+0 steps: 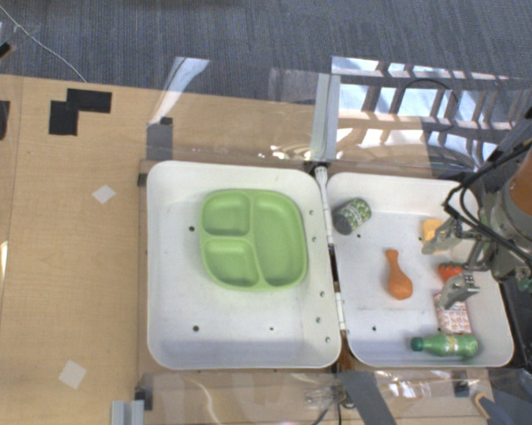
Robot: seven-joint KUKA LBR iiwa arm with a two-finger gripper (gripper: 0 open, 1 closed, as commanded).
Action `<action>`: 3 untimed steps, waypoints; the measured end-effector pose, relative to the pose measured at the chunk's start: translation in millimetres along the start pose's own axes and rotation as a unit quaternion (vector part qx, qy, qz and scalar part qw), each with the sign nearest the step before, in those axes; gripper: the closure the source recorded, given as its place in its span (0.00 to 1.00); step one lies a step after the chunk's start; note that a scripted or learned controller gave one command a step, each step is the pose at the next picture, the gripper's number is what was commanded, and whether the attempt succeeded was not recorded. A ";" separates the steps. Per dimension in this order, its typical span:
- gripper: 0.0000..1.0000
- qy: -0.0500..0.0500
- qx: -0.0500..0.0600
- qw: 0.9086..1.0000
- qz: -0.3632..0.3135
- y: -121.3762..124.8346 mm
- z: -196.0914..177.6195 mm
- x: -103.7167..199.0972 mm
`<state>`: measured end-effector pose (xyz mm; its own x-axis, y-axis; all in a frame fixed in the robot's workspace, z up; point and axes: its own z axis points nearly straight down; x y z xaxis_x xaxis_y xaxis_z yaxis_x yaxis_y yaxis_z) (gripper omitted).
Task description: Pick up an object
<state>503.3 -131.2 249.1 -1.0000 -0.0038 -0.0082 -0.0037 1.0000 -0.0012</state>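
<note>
Over the right bin (366,330), at its far right side, hangs the arm (524,188); pincer (455,266) pointing down, whether spread or closed I cannot tell. Left bin (168,335) carries a green divided plate (252,239). Nearest candidates: small patterned packet (456,319) just below the pincer, a red bit (448,272) right at it. Green bottle (445,346) lies lengthwise along the near wall. Orange drumstick toy (398,275) sits leftward, long axis near-far. Grey-green can (351,214) well apart, by the divider. Yellow piece (432,229) above.
</note>
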 end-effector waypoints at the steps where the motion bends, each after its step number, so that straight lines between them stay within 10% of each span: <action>1: 0.00 0.003 -0.002 0.999 -0.034 44.0 98.7 -42.2; 2: 0.00 -0.003 0.000 0.998 0.055 14.4 159.3 -49.3; 3: 1.00 -0.011 0.000 0.999 0.051 15.6 144.4 -54.6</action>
<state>559.0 -115.5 105.1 -0.9947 0.0985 -0.0299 0.0986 0.9951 -0.0002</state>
